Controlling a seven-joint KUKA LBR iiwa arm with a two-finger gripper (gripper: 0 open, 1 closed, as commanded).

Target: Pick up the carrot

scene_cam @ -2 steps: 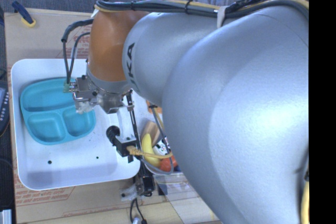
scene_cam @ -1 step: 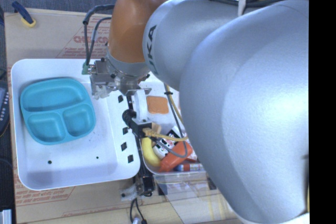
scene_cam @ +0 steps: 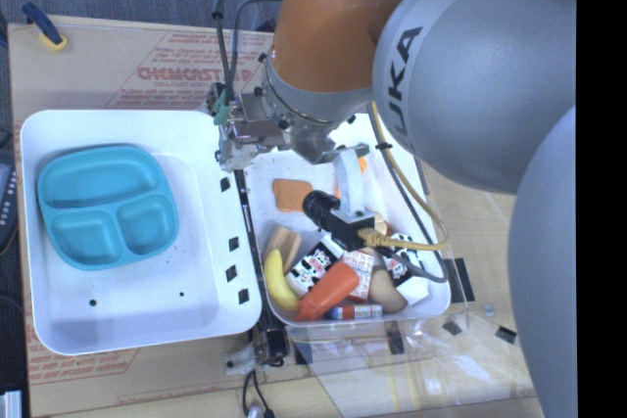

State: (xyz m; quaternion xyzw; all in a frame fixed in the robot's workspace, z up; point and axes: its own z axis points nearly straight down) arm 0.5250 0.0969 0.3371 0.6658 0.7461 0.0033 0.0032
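— Tool point(scene_cam: 240, 134) up at the 11 o'clock corner of the right bin point(scene_cam: 438, 297), just over the rim shared with the left bin point(scene_cam: 118, 308). Spread or pressed together?

— Cannot tell; tucked under the wrist from this angle. Nothing seen pinched.

— And the carrot point(scene_cam: 328, 292)?

— Well apart from the tool, toward 5 o'clock, low in the right bin near its 6 o'clock wall. Long axis from 8 o'clock up to 2 o'clock.

— Crowded there?

— Very. Banana point(scene_cam: 277, 281) touching at 9 o'clock, black-and-white packet point(scene_cam: 315, 266) pressed in at 12, pen point(scene_cam: 355, 312) just beside at 5.

— So, most likely: a run toward 5 o'clock, then a turn to close across that 8-to-2 line, in from the 11 and 5 sides?

— Probably, yes. Little room on either side, though; easy to catch the packet or the pen instead.
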